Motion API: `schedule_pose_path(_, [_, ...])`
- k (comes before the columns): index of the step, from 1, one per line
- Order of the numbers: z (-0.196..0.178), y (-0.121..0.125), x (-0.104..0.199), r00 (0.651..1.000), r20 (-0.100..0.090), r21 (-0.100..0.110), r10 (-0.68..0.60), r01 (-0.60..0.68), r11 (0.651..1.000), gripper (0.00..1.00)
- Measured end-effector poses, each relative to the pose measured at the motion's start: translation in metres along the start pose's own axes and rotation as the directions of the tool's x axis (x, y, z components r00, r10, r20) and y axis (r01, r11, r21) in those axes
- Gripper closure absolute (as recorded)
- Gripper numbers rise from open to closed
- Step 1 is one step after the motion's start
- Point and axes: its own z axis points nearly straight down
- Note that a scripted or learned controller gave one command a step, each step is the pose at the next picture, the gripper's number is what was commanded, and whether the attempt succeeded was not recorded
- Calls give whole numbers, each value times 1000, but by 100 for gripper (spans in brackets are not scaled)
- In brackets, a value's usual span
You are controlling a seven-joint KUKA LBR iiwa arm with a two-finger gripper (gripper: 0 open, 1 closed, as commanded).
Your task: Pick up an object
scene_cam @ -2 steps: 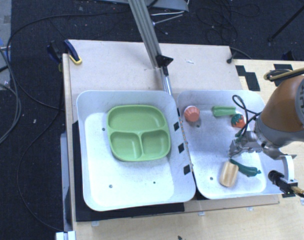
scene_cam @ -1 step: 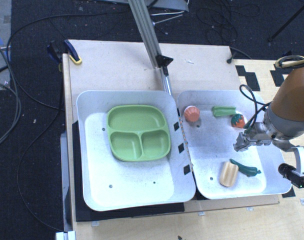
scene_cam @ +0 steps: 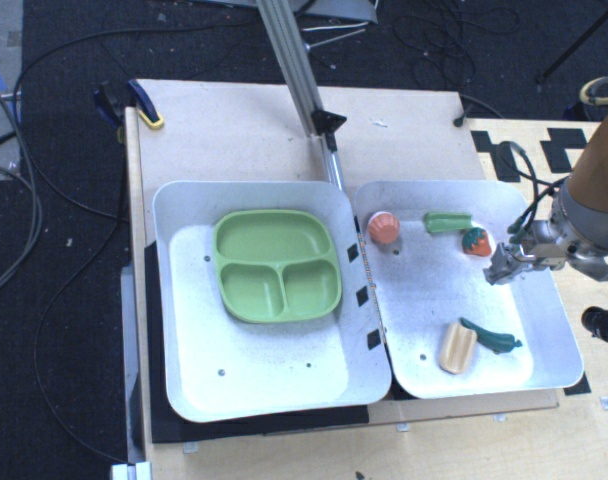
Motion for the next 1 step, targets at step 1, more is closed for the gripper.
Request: schedule_pose_path(1, [-50,2,0,1000,0,2,0,0,1000,100])
